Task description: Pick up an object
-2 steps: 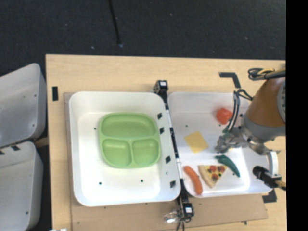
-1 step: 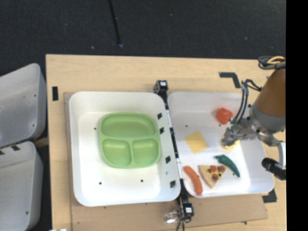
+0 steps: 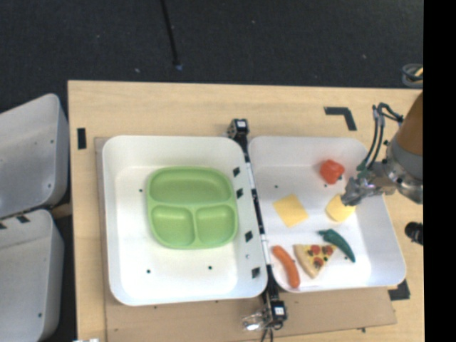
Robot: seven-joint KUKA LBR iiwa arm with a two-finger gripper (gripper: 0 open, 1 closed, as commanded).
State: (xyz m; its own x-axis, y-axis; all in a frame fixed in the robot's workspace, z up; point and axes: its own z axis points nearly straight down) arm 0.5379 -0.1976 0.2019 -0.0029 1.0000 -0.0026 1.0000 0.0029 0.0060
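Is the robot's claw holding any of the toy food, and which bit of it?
It cannot be told. The gripper sits at the upper edge of the yellow block, but no food shows between its fingers.

Bench is carrying two white bins (image 3: pixel 114 191), one green divided plate (image 3: pixel 191 206), two yellow cheese pieces (image 3: pixel 291 210), one tomato (image 3: pixel 331 170), one sausage (image 3: pixel 286 265), one pizza slice (image 3: pixel 313 257), one green pepper (image 3: pixel 338 243).

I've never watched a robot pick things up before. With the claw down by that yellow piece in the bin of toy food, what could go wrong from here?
1. The gripper sits at the edge of the yellow chunk, so it may push it aside rather than grip it.
2. The green pepper and red tomato lie close by and could get bumped.
3. The bin's right wall is close, which may cramp the approach.
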